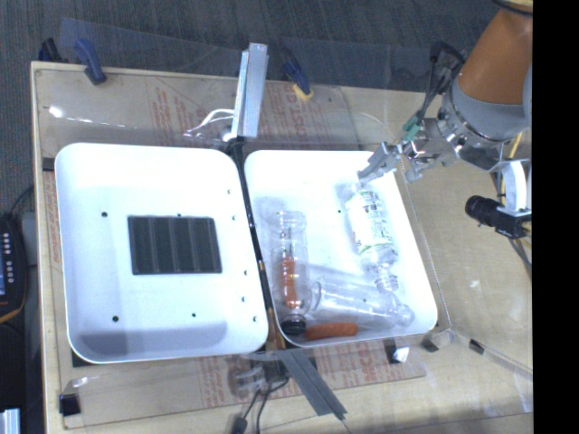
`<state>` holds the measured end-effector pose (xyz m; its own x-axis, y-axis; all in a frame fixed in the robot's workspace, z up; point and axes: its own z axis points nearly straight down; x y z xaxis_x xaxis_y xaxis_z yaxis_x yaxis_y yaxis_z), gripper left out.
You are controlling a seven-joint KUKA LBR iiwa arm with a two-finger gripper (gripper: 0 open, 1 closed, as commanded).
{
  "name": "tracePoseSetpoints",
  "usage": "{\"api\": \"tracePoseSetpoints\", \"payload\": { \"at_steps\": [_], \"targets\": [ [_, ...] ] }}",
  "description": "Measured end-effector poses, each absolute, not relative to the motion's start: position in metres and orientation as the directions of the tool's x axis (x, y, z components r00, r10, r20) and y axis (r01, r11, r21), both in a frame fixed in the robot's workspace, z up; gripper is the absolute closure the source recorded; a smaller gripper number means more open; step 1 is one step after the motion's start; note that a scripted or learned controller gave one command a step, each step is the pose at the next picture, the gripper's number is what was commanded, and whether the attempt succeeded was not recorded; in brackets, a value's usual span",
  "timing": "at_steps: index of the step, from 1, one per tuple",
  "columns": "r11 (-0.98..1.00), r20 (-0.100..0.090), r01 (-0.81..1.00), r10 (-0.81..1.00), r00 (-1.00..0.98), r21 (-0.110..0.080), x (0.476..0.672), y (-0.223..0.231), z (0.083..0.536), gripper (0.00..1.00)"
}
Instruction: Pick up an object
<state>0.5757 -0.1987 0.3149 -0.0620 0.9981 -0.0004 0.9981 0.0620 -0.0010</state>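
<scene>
Desk (470, 269) carrying two white bins side by side. Left bin (90, 242) showing one dark ribbed panel (175, 244) on floor. Right bin (317, 174) holding three clear plastic bottles and one orange stick. Arm (493, 70) reaching in from right, tool (378, 165) hovering over right bin's far corner, nothing between fingers; spread unclear. Labelled bottle (371, 224) lying just below tool. Second bottle (289, 260) near divider, third (362, 301) crosswise near front wall. Orange stick (330, 330) touching front wall.

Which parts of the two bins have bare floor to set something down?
The left white bin is bare around its dark ribbed rectangular pad. In the right white bin, the far-left corner is free; the clear plastic bottles and orange stick crowd the middle and near edge.
</scene>
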Motion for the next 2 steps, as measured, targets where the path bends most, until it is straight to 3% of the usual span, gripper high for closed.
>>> {"api": "tracePoseSetpoints", "payload": {
  "at_steps": [1, 2],
  "targets": [
    [-0.036, 0.0, 0.999, 0.999, 0.036, -0.001, 0.557, -0.182, 0.381, 0.0],
    [-0.021, 0.0, 1.0, 1.0, 0.021, -0.004, 0.541, -0.195, 0.306, 0.0]
  ]
}}
